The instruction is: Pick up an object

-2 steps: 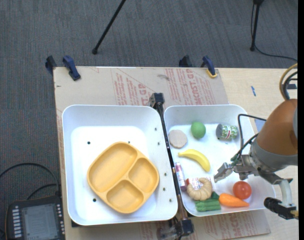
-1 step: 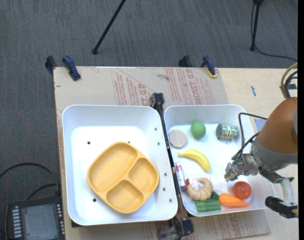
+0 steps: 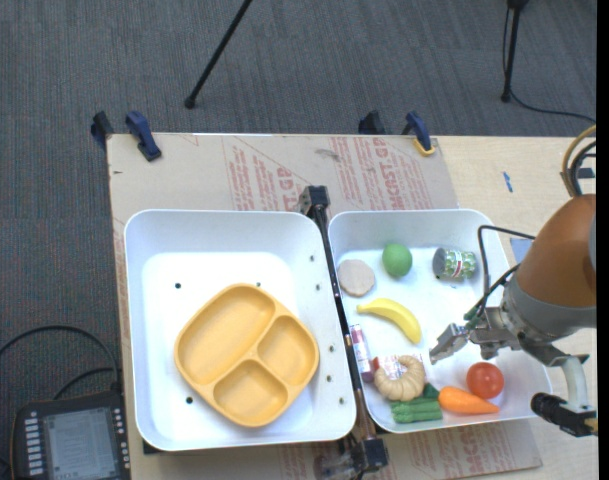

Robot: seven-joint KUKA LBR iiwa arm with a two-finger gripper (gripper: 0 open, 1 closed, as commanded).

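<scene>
Right bin (image 3: 414,218) holds all the pickable items: green ball (image 3: 397,260), small can on its side (image 3: 454,263), tan disc (image 3: 357,277), banana (image 3: 394,317), pastry (image 3: 400,376), red tomato (image 3: 484,379), carrot (image 3: 468,401), green pod (image 3: 416,412), and a thin tube (image 3: 359,348) against the left wall. Gripper (image 3: 452,343) hovers over bare floor between banana and tomato, fingers apart, nothing between them. Near-right corner is crowded: tomato, carrot, pod and pastry sit touching or just beside each other close to the near rim. Far half is looser; ball and can are apart. Left bin (image 3: 144,238) has a yellow divided tray (image 3: 246,354), with bare floor along its far side.
</scene>
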